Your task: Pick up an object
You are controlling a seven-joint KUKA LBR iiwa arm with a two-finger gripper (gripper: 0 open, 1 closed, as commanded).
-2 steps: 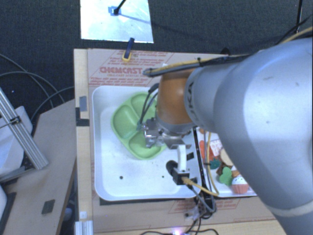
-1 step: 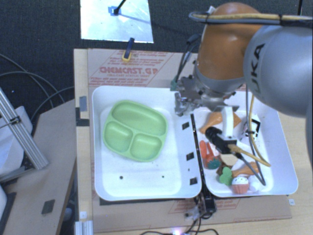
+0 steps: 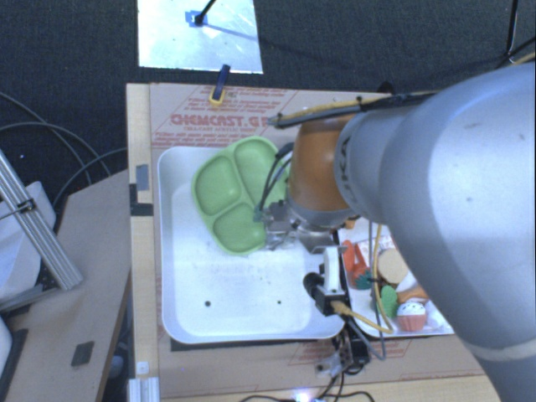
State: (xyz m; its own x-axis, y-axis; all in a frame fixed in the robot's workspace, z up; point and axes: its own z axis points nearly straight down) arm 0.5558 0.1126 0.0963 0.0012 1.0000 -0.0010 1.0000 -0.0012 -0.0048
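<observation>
A brown cardboard sheet (image 3: 226,117) with red lettering covers the surface at center. A shiny metal plate (image 3: 167,23) lies on dark carpet at upper left. Grey cables (image 3: 63,145) trail along the left side.

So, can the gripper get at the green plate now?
Probably yes. The gripper hangs right at the plate's near edge in the left bin, with nothing between them.
</observation>
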